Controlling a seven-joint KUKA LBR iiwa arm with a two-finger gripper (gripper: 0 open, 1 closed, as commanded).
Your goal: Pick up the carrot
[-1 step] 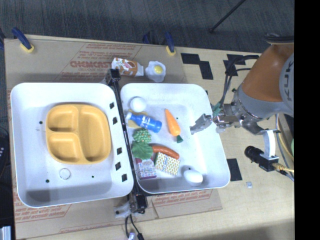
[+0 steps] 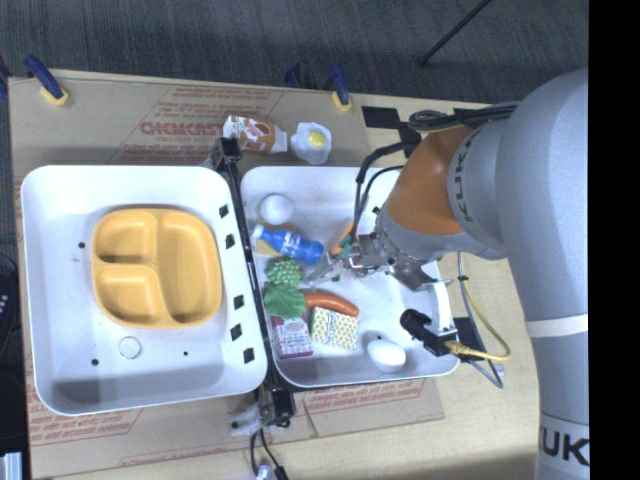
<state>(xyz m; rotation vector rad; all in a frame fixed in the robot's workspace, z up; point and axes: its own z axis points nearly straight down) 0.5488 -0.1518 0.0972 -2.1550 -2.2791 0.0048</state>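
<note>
Step in hand: we are judging this as the approach. The gripper (image 2: pixel 352 255) is hanging low in the right bin (image 2: pixel 440 360), above and just right of the carrot (image 2: pixel 331 303), with nothing between its tips that we can make out. Whether it is spread or pressed together, we cannot tell; the wrist is hiding it.

Task item: one carrot, orange, lying roughly level in the lower middle of the right bin, touching the green leafy toy (image 2: pixel 284 299) at its left end and resting just above the yellow-green packet (image 2: pixel 334 329).

Next move, as we are reading it: shifting down-left, lining up across the carrot's narrow width, then descending and closing.

Count, right bin: one blue bottle (image 2: pixel 290 242), two white egg-like things (image 2: pixel 275 208) (image 2: pixel 386 353), one small pink packet (image 2: pixel 293 338).

Left bin (image 2: pixel 50 268): one yellow divided tray (image 2: pixel 156 265).
</note>
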